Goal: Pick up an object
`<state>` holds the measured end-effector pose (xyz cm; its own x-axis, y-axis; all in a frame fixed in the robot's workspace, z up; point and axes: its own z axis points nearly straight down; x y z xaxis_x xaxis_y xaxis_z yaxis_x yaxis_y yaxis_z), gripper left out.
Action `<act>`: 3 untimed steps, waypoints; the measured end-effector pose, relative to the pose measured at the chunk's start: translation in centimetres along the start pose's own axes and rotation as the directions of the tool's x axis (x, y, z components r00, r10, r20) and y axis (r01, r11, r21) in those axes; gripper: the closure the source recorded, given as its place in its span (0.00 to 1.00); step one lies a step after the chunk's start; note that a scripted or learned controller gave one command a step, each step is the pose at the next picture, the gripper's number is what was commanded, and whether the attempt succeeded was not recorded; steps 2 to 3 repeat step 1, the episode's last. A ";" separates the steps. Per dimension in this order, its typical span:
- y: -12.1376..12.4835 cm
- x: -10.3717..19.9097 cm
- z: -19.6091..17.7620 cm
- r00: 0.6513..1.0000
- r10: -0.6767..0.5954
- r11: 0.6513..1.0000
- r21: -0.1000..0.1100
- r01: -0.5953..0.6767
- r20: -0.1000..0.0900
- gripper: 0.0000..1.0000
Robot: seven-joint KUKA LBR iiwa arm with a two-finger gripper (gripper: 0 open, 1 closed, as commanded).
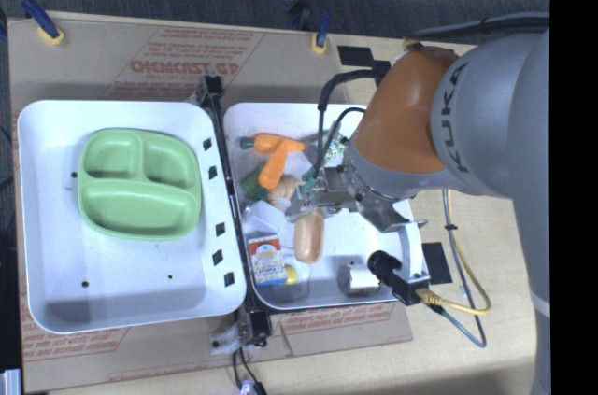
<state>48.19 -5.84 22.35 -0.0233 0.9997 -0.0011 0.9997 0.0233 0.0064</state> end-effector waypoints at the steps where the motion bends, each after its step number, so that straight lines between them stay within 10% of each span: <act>1: -0.4 8.1 3.2 1.000 0.014 1.000 0.009 -0.014 -0.002 1.00; 3: -0.4 8.1 3.2 1.000 0.014 1.000 0.009 -0.014 -0.002 1.00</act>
